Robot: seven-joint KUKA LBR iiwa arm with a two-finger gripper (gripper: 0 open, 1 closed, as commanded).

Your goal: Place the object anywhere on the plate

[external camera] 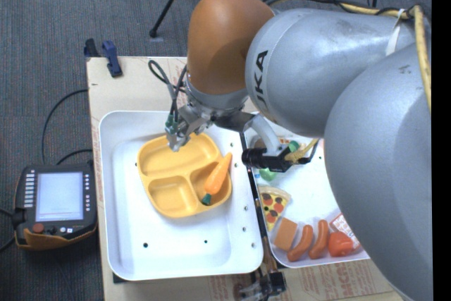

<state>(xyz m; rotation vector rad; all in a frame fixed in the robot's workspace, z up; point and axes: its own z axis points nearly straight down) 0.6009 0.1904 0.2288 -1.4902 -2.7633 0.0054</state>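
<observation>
Camera view: we see the gripper low over the left bin, at the back-left part of the yellow plate. Its tip is at or just above the plate's big back compartment, close to the rim, and we can't tell if it's touching. Open vs closed we can't tell either: too small at this angle, and the wrist covers the top of it.

Carrot is the obj and lies on the plate, in the rt compartment. It lies on a diagonal. The green stub end points to the plate's front, next to the divider. The pointed orange end runs up to the back-right and rests at the rim. It's apart from the gripper, w/ a divider ridge between them.

The plate sits in the back half of the left bin, approx centred left-to-right and skewed a bit vs the bin walls.

The arm, grey w/ orange band, comes in from the view's right and covers most of the right bin.

Toy food shows along the right bin's front:
- pizza slice by the left wall
- tan block just in front of it
- two sausages side by side
- red-orange item just beside them, at the arm's edge

A small green item sits further back near the left wall. It's partly hidden and we can't ID it.

Off the bench, a teach pendant lies on the carpet to the left, screen pale. A blue clamp is on the bench's back-left corner.
</observation>
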